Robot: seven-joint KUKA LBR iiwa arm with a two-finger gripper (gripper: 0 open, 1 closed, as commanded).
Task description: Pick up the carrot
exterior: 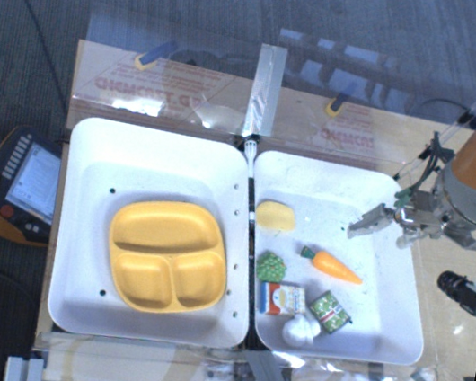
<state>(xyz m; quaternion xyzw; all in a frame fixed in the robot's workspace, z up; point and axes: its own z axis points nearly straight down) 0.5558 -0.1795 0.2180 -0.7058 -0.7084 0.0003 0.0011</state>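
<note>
The carrot (336, 265), orange with a small green top pointing left, lies flat in the middle of the right white bin (393, 345). My gripper (385, 230) hangs over the bin's far right part, up and to the right of the carrot and apart from it. Its fingers are spread open with nothing between them; one grey finger (364, 224) points left toward the bin's middle.
Around the carrot lie a pale yellow lump (275, 215), a green broccoli piece (271, 267), a red-and-white carton (281, 298), a green can (330, 311) and a white object (300, 330). The left bin (88, 159) holds a yellow divided plate (168, 253).
</note>
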